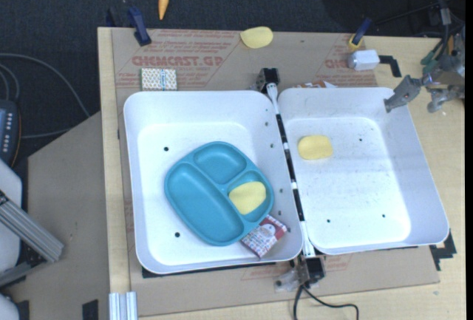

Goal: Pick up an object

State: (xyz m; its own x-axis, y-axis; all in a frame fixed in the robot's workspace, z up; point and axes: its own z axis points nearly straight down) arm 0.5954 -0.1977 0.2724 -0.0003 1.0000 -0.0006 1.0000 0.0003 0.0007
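Note:
A yellow lump [315, 147] lies in the right bin [414, 185], near its left wall. The left bin [148, 134] holds a blue divided plate [199, 196] with a second yellow lump [247, 196] in its small right compartment. A red-and-white packet [264, 236] rests against the plate's near edge. My gripper [418, 95] hovers over the right bin's far right corner, well away from the yellow lump. It is open, with nothing between its fingers.
On the board behind the bins lie a third yellow lump [256, 37], a patterned packet [159, 78] and a small white box [364, 59]. Blue clamps [138, 26] [360, 32] grip the board's far edge. A toy carrot [163, 4] lies on the dark floor.

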